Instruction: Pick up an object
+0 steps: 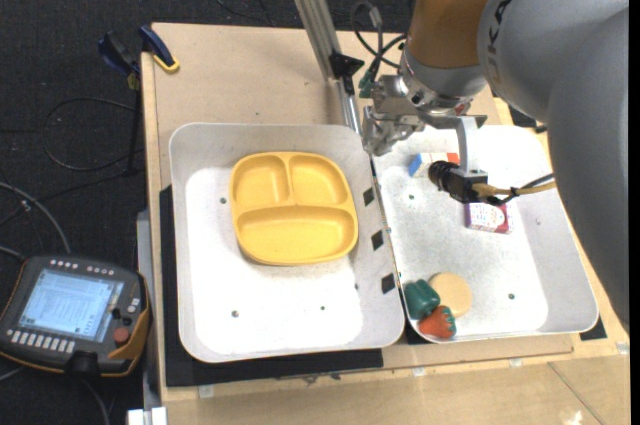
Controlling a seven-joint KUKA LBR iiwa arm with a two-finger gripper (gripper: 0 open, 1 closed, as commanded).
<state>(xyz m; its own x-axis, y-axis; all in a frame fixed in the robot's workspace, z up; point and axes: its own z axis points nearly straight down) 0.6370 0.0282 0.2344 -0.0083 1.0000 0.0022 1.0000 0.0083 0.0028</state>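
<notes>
Yellow divided plate [294, 209] — long axis running left-right — lies flat in left bin [200, 313]; gripper [390, 135] jaw state unclear.

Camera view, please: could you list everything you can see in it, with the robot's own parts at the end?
Left bin: one, white, left half of the bench.
Right bin: one, white, beside it.
Divided plate: one, yellow, three compartments, in the left bin.
Small packet: one, purple and white, in the right bin.
Toy pieces: a green, a tan and a red one, clustered at the right bin's near-left corner.
Teach pendant: one, grey and orange, lower left off the bench.
Arm: one, grey, orange band.
Gripper: one, above the bins' shared edge.
</notes>
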